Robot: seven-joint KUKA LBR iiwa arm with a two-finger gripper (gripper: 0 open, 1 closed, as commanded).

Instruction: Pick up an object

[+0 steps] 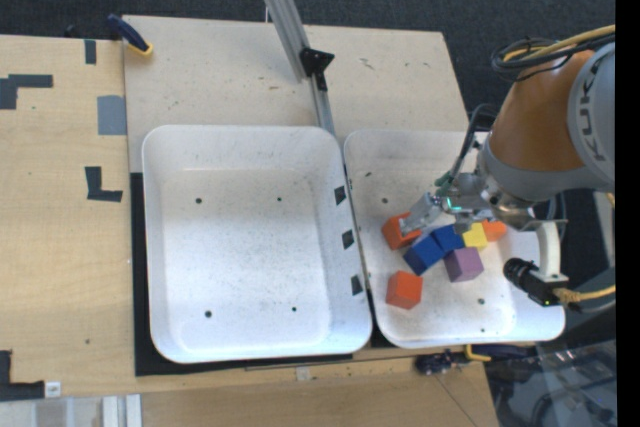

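In the right bin (500,320) lies a cluster of blocks. An orange block (397,232) sits at the cluster's left, with a blue block (432,249) beside it. A purple block (463,264), a yellow block (475,236) and a small orange piece (495,231) lie to the right. A red-orange cube (404,289) rests apart, nearer the front. My gripper (427,213) is low over the cluster, its tip right beside the orange block and just above the blue one. The wrist hides part of the blocks behind it.
The left bin (160,215) lies next to the right one, split from it by a raised rim (350,225). A slanted metal rail (285,5) runs down to the bins' shared back corner. A blue and yellow tool (130,33) lies on the bench at the back left.
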